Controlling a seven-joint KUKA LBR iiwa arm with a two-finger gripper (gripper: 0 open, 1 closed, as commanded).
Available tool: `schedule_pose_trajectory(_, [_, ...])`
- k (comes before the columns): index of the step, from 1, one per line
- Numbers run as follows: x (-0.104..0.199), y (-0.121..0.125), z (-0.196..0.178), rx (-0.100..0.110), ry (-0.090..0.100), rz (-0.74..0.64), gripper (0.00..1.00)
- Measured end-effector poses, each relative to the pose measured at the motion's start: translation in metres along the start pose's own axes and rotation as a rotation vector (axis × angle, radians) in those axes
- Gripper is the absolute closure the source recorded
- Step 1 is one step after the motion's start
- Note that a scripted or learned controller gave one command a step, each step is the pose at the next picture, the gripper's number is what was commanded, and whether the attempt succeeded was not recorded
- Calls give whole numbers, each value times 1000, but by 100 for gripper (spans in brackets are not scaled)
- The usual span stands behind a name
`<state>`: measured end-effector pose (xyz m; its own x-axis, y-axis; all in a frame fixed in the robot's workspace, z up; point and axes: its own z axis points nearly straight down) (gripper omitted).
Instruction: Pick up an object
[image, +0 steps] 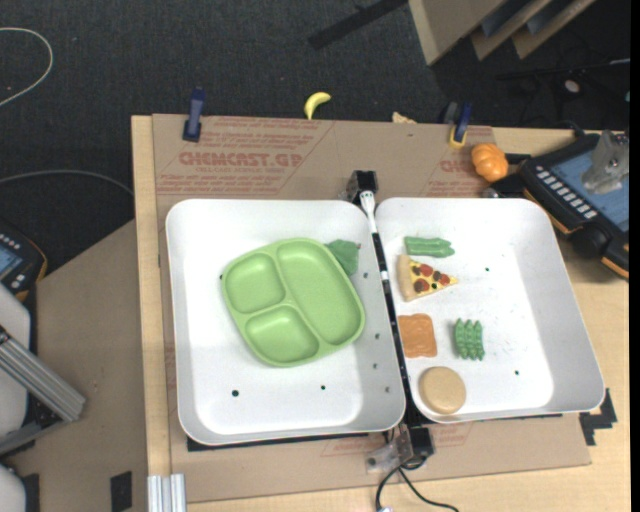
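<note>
Two glossy white shallow plastic bins, left bin (200, 400) and right bin (540, 250). Left bin: light green three-compartment plastic plate (291, 300), darker green leafy toy piece (345, 255) at its upper-right edge. Right bin: dark green bean-pod toy (428, 246), yellow pizza-slice toy with red spots (426, 277), orange-brown square toy slab (417, 335), green ridged toy (468, 339), tan round bun-like toy (442, 389). Brown cardboard sheet (260, 150) under bins, faded red lettering.

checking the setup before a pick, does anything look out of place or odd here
Mostly tidy: five toy foods lie apart in the right bin. Two oddities: a dark green piece is tucked partly under the tray in the left bin, and a banana and an orange lie outside the bins.
</note>
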<state>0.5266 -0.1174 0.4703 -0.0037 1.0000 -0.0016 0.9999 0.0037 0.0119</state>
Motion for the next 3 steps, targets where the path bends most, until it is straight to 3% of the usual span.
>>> schedule_pose_trajectory(1, [12,-49,-13,11,2,2,100])
schedule_pose_trajectory(3, [11,-45,-34,2,-2,3,100])
